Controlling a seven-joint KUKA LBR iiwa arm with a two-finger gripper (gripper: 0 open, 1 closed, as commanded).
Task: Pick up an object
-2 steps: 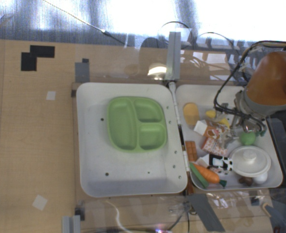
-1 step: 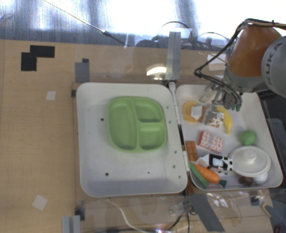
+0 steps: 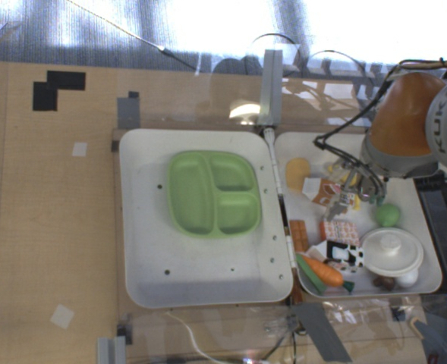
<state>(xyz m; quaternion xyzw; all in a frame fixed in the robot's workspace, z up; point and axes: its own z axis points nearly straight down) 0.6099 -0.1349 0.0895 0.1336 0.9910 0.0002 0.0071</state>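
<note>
While the gripper hangs over the right bin — grip state unclear, brown carton just left, touching.

We see the arm cut off by the right edge, its bulk hiding the far right corner of the right bin. The gripper sits low among the clutter, and we cannot tell how its fingers stand. A small patterned item beside it is too jumbled to name. A dark object at the near rim lies partly hidden behind the white lidded bowl.
</note>
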